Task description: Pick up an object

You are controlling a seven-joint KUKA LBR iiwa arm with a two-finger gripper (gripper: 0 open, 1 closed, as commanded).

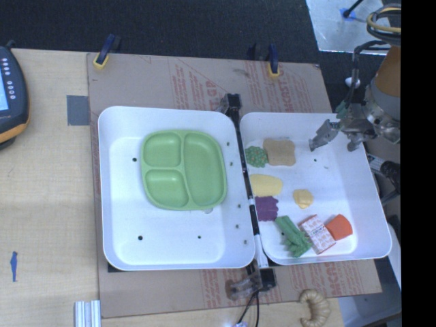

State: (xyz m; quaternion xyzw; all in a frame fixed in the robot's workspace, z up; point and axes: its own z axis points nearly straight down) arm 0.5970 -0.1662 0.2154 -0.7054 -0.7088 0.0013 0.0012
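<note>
Claw [335, 136] spread wide and empty over right bin [381, 230]; nearest item, tan bread [279, 152], lies at its 8 o'clock.

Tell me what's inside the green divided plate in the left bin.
All three compartments of the green plate look bare. Whatever lies beneath it on the left bin floor is covered.

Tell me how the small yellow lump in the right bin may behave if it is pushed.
The small yellow lump looks rounded, so it may roll or slide on the smooth right bin. It seems small and probably light.
</note>
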